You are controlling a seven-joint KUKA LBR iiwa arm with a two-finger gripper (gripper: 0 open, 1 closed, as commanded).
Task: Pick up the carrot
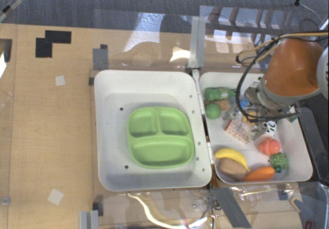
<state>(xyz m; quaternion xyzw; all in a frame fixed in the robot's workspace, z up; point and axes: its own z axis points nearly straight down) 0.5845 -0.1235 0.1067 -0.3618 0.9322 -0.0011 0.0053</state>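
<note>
Carrot point(260, 173) lies flat at near edge of rt bin point(303, 171), touching potato point(233, 169) & just beside broccoli point(278, 161), untouched, since my pincer point(255, 116) hangs over mid-bin clutter, its state hidden — can't tell.

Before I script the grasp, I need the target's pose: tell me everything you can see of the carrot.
The carrot is a smooth orange piece, plastic-looking, lying flat and roughly left-right along the near wall of the right bin. Its left end lies against the brown potato; the broccoli sits right behind its right end. The gripper hangs farther back, apart from it.
</note>
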